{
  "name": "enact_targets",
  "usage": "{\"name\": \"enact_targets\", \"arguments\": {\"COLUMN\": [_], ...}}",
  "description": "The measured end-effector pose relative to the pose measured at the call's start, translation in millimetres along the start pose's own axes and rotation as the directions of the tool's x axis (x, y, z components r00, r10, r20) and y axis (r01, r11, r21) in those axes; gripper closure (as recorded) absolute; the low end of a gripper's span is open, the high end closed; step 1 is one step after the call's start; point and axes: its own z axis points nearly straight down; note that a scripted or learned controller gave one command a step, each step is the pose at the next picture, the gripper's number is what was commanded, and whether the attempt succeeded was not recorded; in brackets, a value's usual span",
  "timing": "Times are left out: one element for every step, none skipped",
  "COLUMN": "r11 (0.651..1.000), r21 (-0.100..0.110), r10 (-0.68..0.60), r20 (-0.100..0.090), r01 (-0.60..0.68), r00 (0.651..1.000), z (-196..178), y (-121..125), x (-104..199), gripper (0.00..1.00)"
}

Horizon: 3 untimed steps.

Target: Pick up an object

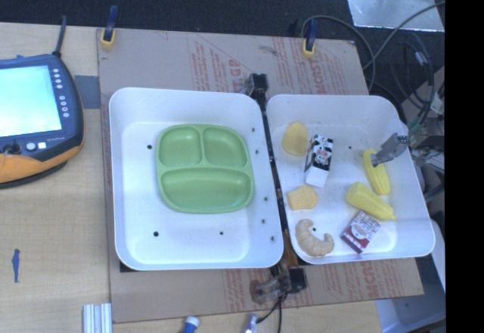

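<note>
The right bin [344, 116] holds several small items: a rounded yellow piece [295, 138], a black-and-white milk carton [321, 157], a yellow cheese wedge [302, 197], a tan croissant [314, 238], a red packet [361, 231], a long yellow banana-like piece [376, 172] and a yellow wedge [370, 201]. My gripper [392, 147] reaches in low at the bin's right edge, just above the upper end of the banana-like piece. Nothing shows held in it.
The left bin [136, 233] holds a green divided plate [204, 169]. A tablet in an orange case [34, 116] lies on the bench at the far left. Cables [393, 51] run behind the right bin. Clamps [108, 35] hold the cardboard underlay.
</note>
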Motion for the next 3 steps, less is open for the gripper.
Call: {"name": "enact_targets", "arguments": {"r11": [1.0,1.0,1.0], "r21": [0.003,0.003,0.002], "r10": [-0.001,0.0,-0.002], "r20": [0.001,0.0,0.002], "r01": [0.001,0.0,0.002], "r00": [1.0,1.0,1.0], "z": [59.4,151.0,139.8], "y": [31.7,13.1,13.8], "x": [-15.5,-16.7,-18.1], "gripper": [0.0,0.0,1.0]}}
